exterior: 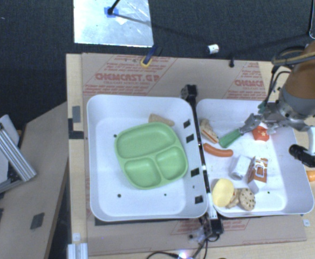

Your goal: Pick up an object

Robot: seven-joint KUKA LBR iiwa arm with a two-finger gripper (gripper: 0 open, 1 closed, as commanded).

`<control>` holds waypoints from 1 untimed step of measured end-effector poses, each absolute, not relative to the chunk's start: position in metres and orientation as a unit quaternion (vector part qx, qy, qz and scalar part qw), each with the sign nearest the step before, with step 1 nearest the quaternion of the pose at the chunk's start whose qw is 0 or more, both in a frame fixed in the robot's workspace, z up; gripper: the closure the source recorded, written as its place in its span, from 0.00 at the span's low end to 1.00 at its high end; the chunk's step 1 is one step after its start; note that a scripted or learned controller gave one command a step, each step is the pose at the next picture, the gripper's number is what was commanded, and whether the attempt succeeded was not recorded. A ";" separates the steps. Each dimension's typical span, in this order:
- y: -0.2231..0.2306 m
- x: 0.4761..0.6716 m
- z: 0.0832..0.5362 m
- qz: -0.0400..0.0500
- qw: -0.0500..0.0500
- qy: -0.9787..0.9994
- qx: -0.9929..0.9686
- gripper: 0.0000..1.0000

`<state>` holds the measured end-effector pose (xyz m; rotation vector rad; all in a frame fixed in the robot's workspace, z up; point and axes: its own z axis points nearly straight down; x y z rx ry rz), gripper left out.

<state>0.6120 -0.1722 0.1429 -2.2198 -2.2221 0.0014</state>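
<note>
Cardboard-covered bench [120, 74] with two white bins on it, dark floor all round. Near edge of the right bin [298, 198] holds a cookie [247, 199] tucked beside a yellow lemon [223, 191], then a little carton [257, 170] and a grey block [238, 166] just beside each other. Mid-bin there's a hotdog [218, 151] by the divider. Further back my gripper [257, 124] sits low over a red piece [260, 134] and a green handle [231, 137], and I honestly can't tell if it's closed or has anything. My worry: those two lie so close it might pinch both or nudge one away. Left bin [101, 144] has the green tray [149, 154].
</note>
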 end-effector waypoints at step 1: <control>-0.174 0.614 0.097 -0.001 -0.005 -0.707 -0.707 0.00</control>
